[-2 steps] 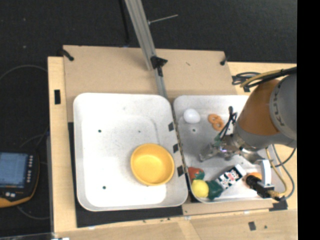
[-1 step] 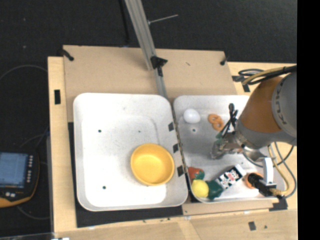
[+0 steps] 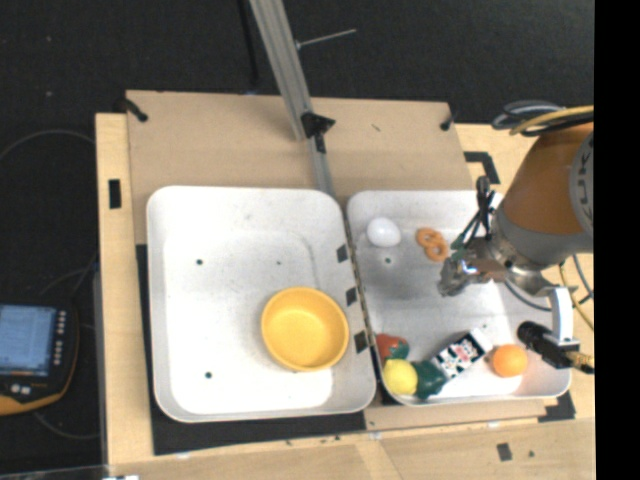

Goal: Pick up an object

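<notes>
Hovering low in the right bin [image 3: 400, 388], the gripper [image 3: 456, 274] sits just right of a small orange pretzel [image 3: 432, 243]. The pretzel lies up-left of it. Grip state: cannot tell.

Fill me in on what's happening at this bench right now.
A grey and orange robot arm reaches in from the right, its gripper low over the right bin, near a small orange pretzel-shaped piece and a white ball. Nothing shows between its fingers. A lemon, an orange ball and a patterned box lie along the near edge. The left bin holds a yellow bowl.
</notes>
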`<state>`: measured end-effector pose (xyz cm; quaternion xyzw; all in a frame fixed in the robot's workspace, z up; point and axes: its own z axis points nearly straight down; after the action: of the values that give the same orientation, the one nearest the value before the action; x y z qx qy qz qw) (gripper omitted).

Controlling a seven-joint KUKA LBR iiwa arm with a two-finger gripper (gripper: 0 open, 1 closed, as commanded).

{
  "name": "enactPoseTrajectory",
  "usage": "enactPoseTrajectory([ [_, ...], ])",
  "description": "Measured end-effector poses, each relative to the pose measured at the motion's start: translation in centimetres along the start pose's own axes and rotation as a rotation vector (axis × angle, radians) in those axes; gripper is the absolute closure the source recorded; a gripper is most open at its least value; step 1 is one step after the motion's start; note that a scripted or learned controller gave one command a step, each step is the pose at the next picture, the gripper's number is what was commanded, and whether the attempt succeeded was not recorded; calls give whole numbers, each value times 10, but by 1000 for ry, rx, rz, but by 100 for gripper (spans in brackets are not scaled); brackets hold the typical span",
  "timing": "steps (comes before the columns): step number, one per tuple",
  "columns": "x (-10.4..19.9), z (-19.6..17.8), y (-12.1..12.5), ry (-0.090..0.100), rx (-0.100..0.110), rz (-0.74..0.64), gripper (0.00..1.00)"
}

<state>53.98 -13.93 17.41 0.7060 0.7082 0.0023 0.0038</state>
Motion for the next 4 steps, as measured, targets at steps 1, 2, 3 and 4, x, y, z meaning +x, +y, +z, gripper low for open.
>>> enactPoseTrajectory([
  [1,-7,-64,0,-1,-1,0,100],
  [2,-7,-65,1,1,6,-4,100],
  [3,39,-59,12,3,9,-3,100],
  [4,82,-57,40,3,6,-4,100],
])
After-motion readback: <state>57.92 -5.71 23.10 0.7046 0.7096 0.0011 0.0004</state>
